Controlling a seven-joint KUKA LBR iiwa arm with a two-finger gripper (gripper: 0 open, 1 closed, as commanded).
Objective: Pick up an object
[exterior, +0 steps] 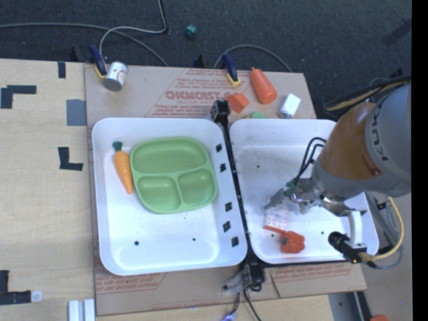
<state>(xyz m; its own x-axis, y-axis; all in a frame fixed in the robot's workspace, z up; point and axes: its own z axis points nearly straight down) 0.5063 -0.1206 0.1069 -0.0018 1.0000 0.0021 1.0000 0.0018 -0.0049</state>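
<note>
Pincer point(284, 198) low in right white bin point(267, 149), tips pointing 9 o'clock; fingers look slightly apart w/ nothing visibly between them, but small and blurry, so can't tell for sure. Nearest target: small pale flat packet w/ red edge point(276, 219), just beside tips at 6 o'clock. Red round tomato-like toy point(291, 242) near, further toward 5 o'clock.

Risks, my judgement: packet lies flat on bin floor, so tips prob skid over it or shove it away; tomato could roll if nudged.

Room: centre divider wall at 9 o'clock, near rim at 6 close to tomato. Open floor toward 12. Left bin point(107, 179) has green divided plastic plate point(175, 174) and orange toy carrot point(123, 168), well apart.
</note>
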